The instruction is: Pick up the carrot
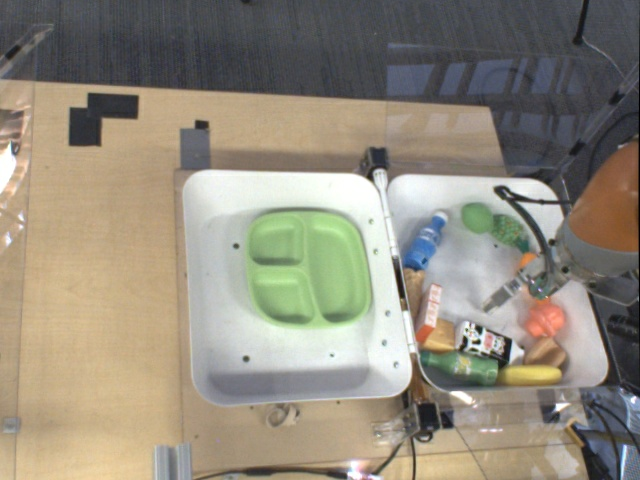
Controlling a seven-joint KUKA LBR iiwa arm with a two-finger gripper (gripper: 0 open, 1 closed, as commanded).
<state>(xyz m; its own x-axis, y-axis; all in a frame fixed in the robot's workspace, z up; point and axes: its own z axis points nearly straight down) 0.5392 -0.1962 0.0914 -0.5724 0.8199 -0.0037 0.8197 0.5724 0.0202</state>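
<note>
The gripper (512,290) hangs over the right bin (597,368), and whether it is open or closed around anything cannot be told. The carrot (527,262) appears as a small orange piece just above and to the right of the gripper, beside the green toy (511,230); its long axis cannot be made out. Any grasp would likely require a short shift toward the far right.
</note>
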